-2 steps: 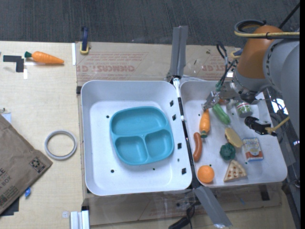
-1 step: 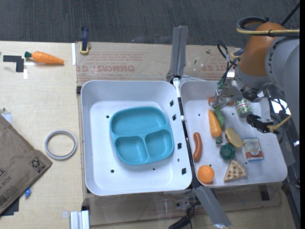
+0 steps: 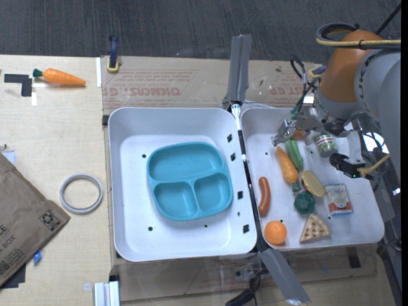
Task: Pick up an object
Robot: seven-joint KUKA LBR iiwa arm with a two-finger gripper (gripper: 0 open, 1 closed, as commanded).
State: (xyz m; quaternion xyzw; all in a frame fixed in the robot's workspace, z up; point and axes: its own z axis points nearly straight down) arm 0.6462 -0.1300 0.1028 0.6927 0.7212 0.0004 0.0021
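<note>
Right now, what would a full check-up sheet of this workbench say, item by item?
Surface: two shallow white bins side by side, left bin, right bin, on a cardboard-covered bench.
Job's things: in the right bin, a carrot, green vegetable, hot dog, orange, broccoli, sandwich wedge, small carton, can.
Clutter: blue divided plate in the left bin; tape ring, second carrot, brown box on the bench.
Claw: claw above the right bin's far end; grip unclear.
Cables: black cable at the wrist.
Surroundings: dark carpet.
</note>
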